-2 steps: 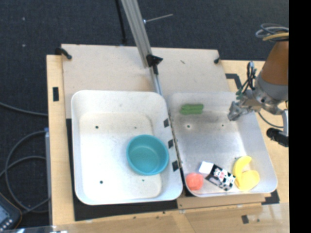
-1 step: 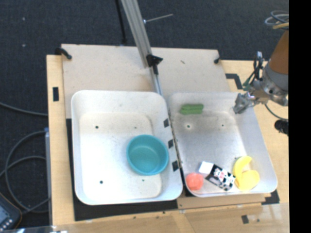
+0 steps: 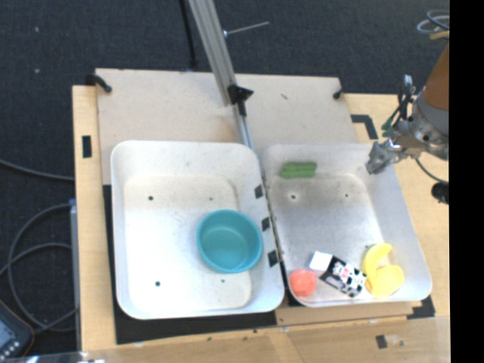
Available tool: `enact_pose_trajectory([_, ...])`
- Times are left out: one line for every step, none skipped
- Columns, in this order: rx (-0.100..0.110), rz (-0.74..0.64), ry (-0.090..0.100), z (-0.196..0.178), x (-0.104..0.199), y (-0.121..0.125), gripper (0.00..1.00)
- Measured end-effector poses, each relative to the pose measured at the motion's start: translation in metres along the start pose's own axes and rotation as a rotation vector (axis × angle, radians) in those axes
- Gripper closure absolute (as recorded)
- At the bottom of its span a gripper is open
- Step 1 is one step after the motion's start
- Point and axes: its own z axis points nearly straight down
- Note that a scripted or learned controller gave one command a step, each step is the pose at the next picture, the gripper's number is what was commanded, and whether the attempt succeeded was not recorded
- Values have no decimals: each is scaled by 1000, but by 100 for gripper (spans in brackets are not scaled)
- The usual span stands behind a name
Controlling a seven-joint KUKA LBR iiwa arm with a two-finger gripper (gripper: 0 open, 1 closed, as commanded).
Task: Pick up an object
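Note:
The right bin (image 3: 393,203) holds a green oblong object (image 3: 298,170) near its far edge. Along its near edge lie an orange-red ball (image 3: 303,282), a black-and-white patterned block (image 3: 338,272) and a yellow object (image 3: 381,271). A blue bowl (image 3: 229,240) sits in the left bin (image 3: 151,172). My gripper (image 3: 380,158) hangs at the right bin's far right corner, well apart from all the objects, with nothing seen in it.
A slanted metal pole (image 3: 215,48) rises from the bench behind the bins. Bare wooden bench (image 3: 166,104) lies beyond the bins. The arm's wrist (image 3: 427,123) enters from the right edge.

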Motion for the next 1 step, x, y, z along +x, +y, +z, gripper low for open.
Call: enact_pose_trajectory([1, -4, 1, -9, 44, -22, 100])
